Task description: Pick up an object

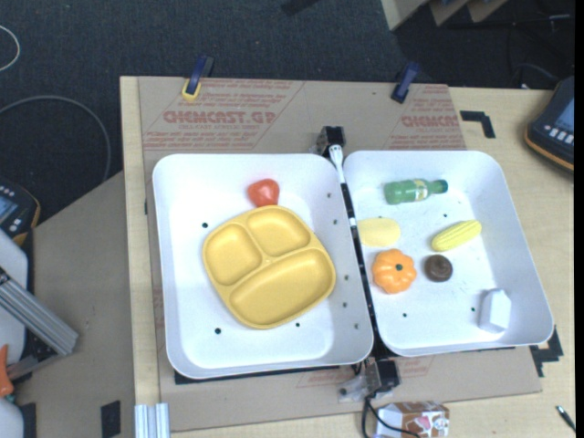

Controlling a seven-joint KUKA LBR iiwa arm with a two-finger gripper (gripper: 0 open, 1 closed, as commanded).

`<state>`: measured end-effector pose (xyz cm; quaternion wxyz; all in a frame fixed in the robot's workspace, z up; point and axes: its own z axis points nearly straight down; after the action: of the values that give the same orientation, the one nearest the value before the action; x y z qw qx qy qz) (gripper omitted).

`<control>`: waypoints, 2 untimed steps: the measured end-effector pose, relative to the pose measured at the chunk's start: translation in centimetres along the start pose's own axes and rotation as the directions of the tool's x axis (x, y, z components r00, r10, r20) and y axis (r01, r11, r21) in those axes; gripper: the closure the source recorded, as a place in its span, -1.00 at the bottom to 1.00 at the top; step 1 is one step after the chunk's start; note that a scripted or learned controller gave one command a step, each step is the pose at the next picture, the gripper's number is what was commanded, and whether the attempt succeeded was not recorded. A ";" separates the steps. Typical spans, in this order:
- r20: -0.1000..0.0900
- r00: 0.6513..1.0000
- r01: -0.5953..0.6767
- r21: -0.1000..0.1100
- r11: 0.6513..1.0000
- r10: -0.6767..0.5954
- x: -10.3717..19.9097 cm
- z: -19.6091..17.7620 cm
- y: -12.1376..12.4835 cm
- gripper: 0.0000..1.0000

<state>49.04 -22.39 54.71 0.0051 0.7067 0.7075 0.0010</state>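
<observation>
Left bin [173, 245] holds a yellow divided plate [267, 265] at centre, with a small red object [264, 192] just beyond the plate's upper edge. Right bin [511, 235] holds a green bottle [413, 190] lying on its side near the top, a pale yellow piece [379, 232] by the inner wall, a corn cob [455, 234], an orange pumpkin [394, 271], a small brown round item [439, 268] just beside it, and a white block [495, 309] toward the lower right rim. The items lie apart, with bare floor along the bin's lower edge. State of the hand: cannot tell.
</observation>
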 end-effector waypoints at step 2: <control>0.007 1.000 0.002 -0.008 1.000 -0.002 0.0 -2.2 0.2 1.00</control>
<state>49.18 -22.40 56.90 0.0104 0.7061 0.7080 0.0017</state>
